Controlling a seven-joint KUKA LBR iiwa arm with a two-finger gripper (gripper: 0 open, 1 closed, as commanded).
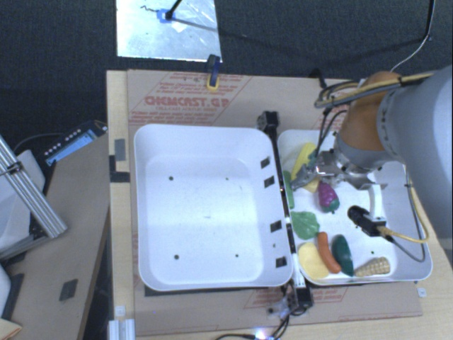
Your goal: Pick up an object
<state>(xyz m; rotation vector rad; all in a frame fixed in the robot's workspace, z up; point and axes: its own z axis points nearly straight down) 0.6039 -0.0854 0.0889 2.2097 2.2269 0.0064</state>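
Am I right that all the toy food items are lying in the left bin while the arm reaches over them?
Not quite: in the camera view the toy food items lie in the right bin, not the left bin. The arm does reach over them.

The bulky grey robot arm [414, 119] hides the far right part of the right shallow white bin [410, 264], and the picture's right edge crops the arm.

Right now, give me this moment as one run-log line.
arm: over right bin | gripper: low near yellow item and purple item | grasp: none seen | left bin: no contact
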